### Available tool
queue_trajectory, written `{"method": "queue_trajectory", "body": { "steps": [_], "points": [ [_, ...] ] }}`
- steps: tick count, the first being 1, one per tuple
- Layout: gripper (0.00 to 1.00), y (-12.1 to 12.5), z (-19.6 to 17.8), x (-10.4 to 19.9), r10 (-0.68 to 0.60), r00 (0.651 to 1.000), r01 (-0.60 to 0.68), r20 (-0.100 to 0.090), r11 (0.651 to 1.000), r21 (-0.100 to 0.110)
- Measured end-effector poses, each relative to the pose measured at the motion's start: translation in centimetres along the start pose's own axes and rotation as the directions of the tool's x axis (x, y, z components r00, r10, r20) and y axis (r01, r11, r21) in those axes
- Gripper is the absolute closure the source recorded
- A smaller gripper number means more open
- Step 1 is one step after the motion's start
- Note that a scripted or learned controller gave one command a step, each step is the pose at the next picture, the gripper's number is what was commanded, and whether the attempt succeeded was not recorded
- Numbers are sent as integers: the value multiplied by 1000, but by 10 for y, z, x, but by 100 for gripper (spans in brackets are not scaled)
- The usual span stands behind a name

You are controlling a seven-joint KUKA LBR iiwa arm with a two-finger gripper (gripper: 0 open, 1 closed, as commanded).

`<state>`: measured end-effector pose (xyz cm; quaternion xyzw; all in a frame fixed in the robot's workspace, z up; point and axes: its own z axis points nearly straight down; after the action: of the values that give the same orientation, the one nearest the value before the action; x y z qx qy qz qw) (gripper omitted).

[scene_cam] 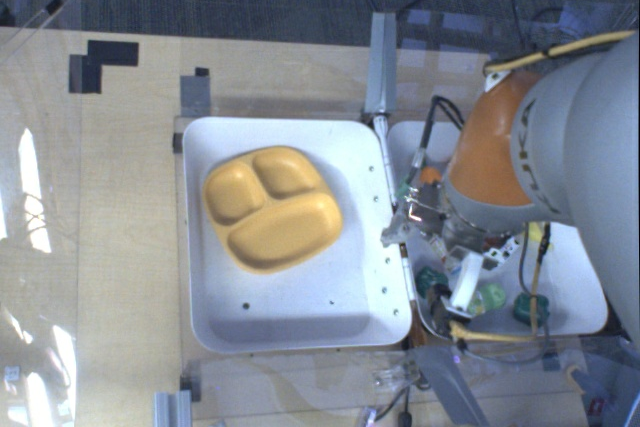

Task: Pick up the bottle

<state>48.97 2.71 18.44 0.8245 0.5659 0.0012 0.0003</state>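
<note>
Two white bins | yellow sectioned tray (272, 208) in left bin (200, 305) | arm over right bin (585, 300) | gripper (462, 290) state: cannot tell

Illumination was even and fairly bright, coming from overhead. The left bin (290, 315) was close to overexposed, and its white floor showed little surface detail. A soft shadow lay along its near wall and beneath the yellow tray (272, 207), which carried mild highlights on its raised lobes. Glare streaks marked the clear panel (30, 195) at the left edge, reflecting pale patches over the bench (130, 245). The arm (560, 135) cast shade across the right bin (590, 305). Focus was moderate; fine parts under the arm appeared soft and slightly smeared. Straight edges bowed slightly towards the frame borders.
</note>
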Motion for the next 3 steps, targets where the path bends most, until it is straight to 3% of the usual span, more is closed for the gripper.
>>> {"method": "queue_trajectory", "body": {
  "steps": [1, 2, 3],
  "points": [
    [0, 40, -32, -108, -147, 989, 147, 1, 989, -2],
    [0, -23, 1, 53, -458, 889, 458, 0, 889, 2],
    [0, -9, -2, 18, -451, 893, 451, 0, 893, 0]
  ]
}}
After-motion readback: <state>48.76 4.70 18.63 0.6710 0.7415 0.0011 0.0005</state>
